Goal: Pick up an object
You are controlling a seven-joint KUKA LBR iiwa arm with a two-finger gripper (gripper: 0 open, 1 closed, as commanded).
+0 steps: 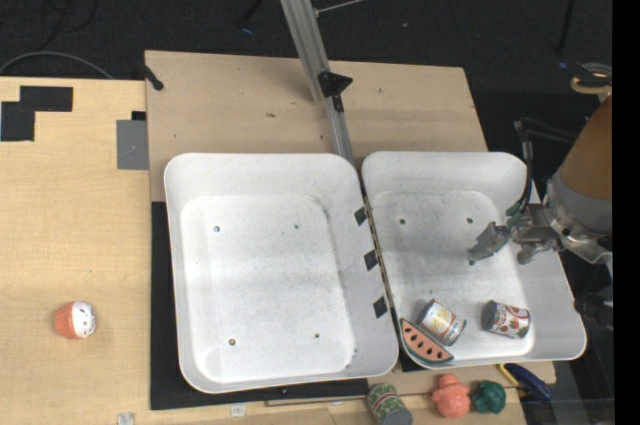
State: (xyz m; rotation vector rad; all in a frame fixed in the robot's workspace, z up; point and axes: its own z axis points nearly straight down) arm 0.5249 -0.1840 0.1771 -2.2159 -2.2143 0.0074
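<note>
In the right bin (440, 175), near its front edge, lie a watermelon-slice toy (424, 342), a small silver can (440, 321) on its side and a red-and-white can (506, 319). My gripper (511, 248) hovers over the bin's right side, above and behind the two cans and apart from them. It stands open, fingers spread, with nothing between them. The left bin (262, 175) lies beside it.
A metal rail (303, 23) slants in from the back toward the gap between the bins. Past the bins' front edge sit a green can (383, 402), a pink toy (451, 396) and a green toy (489, 396). An orange-and-white ball (75, 320) rests on the left bench.
</note>
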